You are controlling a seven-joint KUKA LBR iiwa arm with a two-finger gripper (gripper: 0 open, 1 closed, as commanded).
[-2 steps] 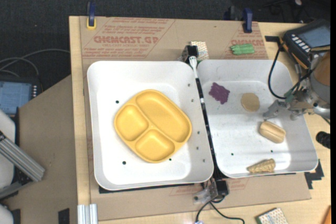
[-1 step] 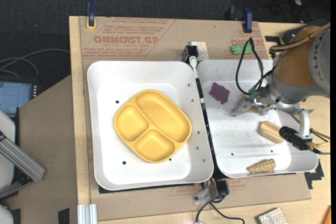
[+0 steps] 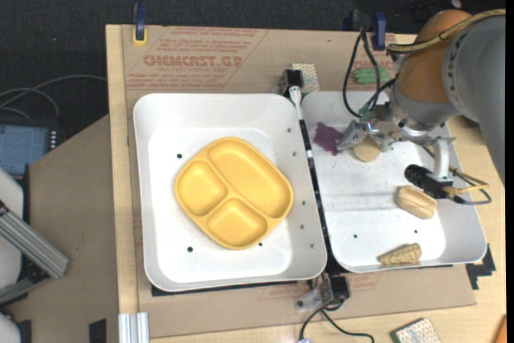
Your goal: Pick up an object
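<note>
Tan round piece [image 3: 366,152] lies at the far end of the right bin [image 3: 450,249], just beside a purple scrap [image 3: 326,137] — too small and rounded to give a clear long axis or heading. Claw [image 3: 368,138] sits right over it; whether it is wide or narrow I cannot tell. A good pick here would centre on the piece, clear of the scrap — then lift straight.
</note>
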